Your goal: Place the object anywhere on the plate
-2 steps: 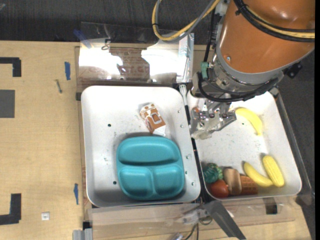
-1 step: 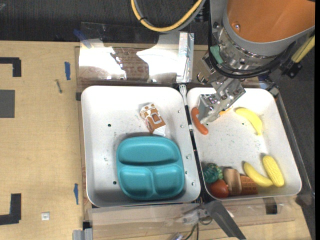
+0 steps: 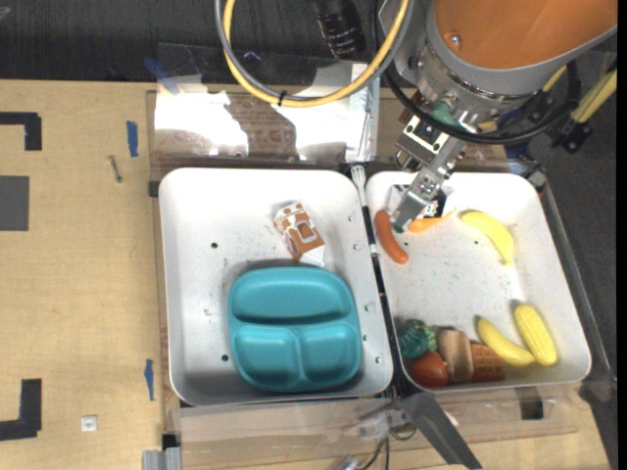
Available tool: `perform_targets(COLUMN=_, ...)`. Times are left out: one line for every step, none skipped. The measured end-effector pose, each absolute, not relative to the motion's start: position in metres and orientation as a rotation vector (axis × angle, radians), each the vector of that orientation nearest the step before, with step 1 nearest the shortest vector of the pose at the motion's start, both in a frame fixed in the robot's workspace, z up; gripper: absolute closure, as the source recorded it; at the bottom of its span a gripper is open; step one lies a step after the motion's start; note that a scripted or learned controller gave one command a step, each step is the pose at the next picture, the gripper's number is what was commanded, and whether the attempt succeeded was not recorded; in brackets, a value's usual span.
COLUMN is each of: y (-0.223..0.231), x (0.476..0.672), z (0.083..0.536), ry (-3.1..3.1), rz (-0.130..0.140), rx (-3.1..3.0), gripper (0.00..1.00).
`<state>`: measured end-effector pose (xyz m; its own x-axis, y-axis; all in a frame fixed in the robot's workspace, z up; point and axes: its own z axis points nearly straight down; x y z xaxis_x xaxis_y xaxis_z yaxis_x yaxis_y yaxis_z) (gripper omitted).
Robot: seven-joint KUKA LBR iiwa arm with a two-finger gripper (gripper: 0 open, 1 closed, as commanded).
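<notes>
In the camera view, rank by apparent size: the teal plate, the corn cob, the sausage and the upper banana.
1. Teal plate, by far the largest.
2. Upper banana and corn cob: too alike to rank.
3. Sausage, smallest, though the end effector may hide part of it.

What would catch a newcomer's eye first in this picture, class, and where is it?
The big arm with its orange band fills the upper right, its gripper low over the right bin by a hot dog. A teal plate sits in the left bin, and yellow bananas and corn brighten the right one.
</notes>
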<state>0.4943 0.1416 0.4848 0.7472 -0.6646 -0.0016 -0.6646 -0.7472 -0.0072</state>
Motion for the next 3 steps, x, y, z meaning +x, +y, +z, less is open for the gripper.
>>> perform_targets(y=0.166, x=0.49, z=0.484, ry=0.421, rz=-0.001, rx=-3.106, gripper=1.0)
perform_targets(y=0.182, x=0.492, z=0.356, ry=0.37, rz=0.013, rx=-3.118, gripper=1.0)
perform_targets(y=0.166, x=0.491, z=0.276, ry=0.316, rz=0.013, rx=-3.124, gripper=1.0)
